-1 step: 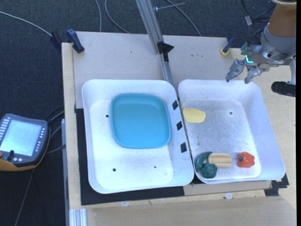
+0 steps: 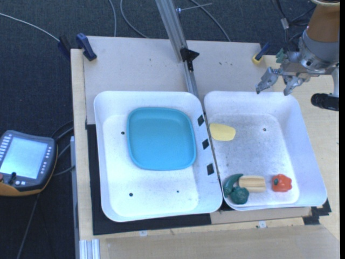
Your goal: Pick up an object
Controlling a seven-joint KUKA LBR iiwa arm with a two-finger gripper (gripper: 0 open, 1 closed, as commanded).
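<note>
My gripper [image 2: 276, 85] hangs above the far rim of the right bin [image 2: 302, 117], its fingers spread open with nothing between them. Inside that bin, a yellow lemon-like piece [image 2: 222, 132] lies by the left wall. Along the near wall sit a dark green vegetable [image 2: 235, 189], a tan bread-like stick [image 2: 252, 183] and a red pepper [image 2: 281, 183], all well below the gripper.
The left bin [image 2: 108, 144] holds a turquoise square plate [image 2: 161, 138]. A metal post [image 2: 175, 28] slants up from between the bins. A yellow clamp [image 2: 260, 54] sits at the bench's far edge. A teach pendant [image 2: 24, 161] lies off the bench at left.
</note>
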